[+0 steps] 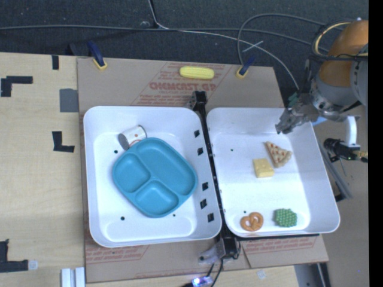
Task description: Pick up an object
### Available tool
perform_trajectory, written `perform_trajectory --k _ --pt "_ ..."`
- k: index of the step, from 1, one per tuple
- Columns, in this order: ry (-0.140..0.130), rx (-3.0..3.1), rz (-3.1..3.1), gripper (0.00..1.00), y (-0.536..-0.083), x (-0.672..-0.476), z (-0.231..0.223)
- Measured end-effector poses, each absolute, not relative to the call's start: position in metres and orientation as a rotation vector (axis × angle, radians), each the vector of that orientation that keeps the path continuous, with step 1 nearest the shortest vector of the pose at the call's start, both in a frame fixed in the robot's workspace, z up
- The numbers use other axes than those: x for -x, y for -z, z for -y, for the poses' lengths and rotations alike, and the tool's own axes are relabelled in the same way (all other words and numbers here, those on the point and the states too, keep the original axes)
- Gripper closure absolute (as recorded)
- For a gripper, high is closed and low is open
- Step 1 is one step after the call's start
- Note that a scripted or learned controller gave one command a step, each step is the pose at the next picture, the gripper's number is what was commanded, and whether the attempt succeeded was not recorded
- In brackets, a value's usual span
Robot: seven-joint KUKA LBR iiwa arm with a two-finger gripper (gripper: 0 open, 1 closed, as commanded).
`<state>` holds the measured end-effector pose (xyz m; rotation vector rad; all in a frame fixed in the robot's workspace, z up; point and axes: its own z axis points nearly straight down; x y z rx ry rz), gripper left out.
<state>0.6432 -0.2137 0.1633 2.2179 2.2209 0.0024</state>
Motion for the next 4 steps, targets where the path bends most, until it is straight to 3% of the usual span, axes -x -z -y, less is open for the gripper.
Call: perform_trajectory --k 1,2,3,4 --pt "-0.005 -2.215 -2.221 1.00 -0.220 -0.648 0.204" --pt "-0.001 -2.219 -2.223 1.00 -0.236 -0.649 0.203" --pt "-0.001 -2.215 -2.229 1.00 -0.233 -0.662 0.151" --pt "0.000 -2.216 -2.228 1.00 -0.239 -0.660 0.103"
